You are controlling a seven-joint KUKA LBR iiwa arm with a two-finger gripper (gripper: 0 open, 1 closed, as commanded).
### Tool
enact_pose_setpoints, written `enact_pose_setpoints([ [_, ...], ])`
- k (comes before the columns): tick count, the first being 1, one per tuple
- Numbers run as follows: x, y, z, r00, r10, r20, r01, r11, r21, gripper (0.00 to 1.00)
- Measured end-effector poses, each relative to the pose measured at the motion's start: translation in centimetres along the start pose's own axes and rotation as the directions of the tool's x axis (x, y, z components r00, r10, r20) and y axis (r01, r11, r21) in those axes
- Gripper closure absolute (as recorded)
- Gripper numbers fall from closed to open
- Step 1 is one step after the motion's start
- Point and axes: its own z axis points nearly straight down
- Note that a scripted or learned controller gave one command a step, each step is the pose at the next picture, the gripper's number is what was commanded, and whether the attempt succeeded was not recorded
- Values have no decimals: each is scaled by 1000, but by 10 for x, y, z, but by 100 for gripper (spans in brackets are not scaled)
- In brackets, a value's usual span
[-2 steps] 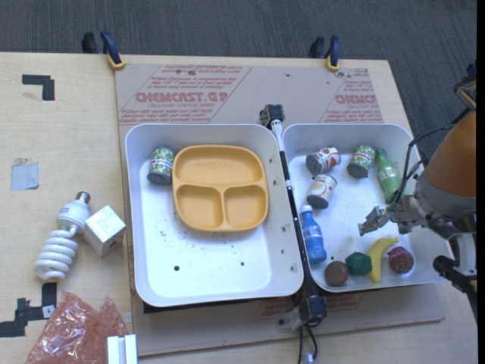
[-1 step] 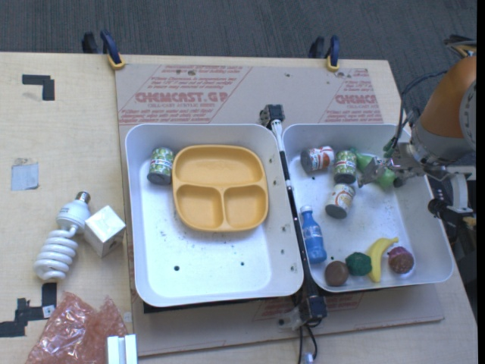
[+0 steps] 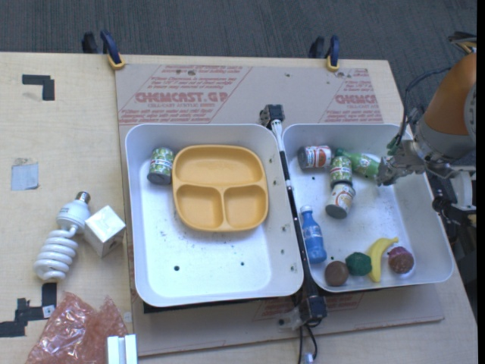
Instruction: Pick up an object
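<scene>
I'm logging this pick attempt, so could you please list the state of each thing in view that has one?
gripper: low over the right bin's upper right, holding nothing visible
yellow tray: flat in the left bin, right side up
green can: on its side beside the tray
blue bottle: lying down in the right bin
banana: lying near the front wall
light bulb: lying on the bench, outside the bins

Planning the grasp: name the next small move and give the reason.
Probably ease the gripper a little toward the left bin, over the green bottle, then descend. It sits at the right bin's far right wall, just beside that bottle, and nothing shows between its fingers.
</scene>
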Motion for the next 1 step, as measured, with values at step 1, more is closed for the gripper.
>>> enact_pose_setpoints([
  [1,2,0,0,1000,-1,-4,1,1000,1,0],
])
